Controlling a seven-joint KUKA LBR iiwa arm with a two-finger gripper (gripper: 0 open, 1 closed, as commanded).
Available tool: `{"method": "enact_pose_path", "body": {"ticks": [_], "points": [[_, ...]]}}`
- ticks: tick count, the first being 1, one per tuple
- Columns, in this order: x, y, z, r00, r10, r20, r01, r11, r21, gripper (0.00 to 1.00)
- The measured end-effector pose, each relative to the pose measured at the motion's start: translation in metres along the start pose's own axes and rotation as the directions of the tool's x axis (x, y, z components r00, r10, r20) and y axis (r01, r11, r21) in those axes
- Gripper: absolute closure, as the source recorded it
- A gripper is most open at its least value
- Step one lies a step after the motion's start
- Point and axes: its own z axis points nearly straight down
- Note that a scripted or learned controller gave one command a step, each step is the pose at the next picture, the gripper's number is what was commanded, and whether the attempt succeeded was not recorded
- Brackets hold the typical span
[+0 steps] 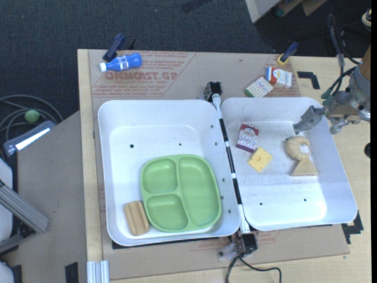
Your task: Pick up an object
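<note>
I saw the grey two-finger gripper (310, 119) hanging at the upper right of the right white bin (330, 211), holding nothing, though I could not tell how it stood. In that bin lay a pale croissant-shaped pastry (298, 147) touching a tan wedge (305, 168), plus a yellow cheese slice (260, 159) and a small maroon packet (248, 137). The left white bin (112, 134) held a green divided tray (179, 191) beside a tan bread piece (136, 218).

A robotics lab test station. A plywood bench (177, 75) stands on dark carpet (70, 16) and carries two shallow white bins (112, 128) clipped side by side. Coiled cables (12, 117) lie at the left, and toy food props (260, 160) sit in the right bin.
</note>
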Motion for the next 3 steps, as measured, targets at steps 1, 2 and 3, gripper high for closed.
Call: {"method": "enact_pose_path", "body": {"ticks": [1,2,3], "points": [[0.056,0.03,0.08,1.0,-0.001,-0.002,0.001,1.0,0.003,0.0],[-0.025,0.054,0.125,1.0,0.001,0.001,-0.001,1.0,0.0,0.0],[-0.042,0.045,0.177,1.0,0.0,-0.001,0.0,1.0,0.002,0.0]]}}
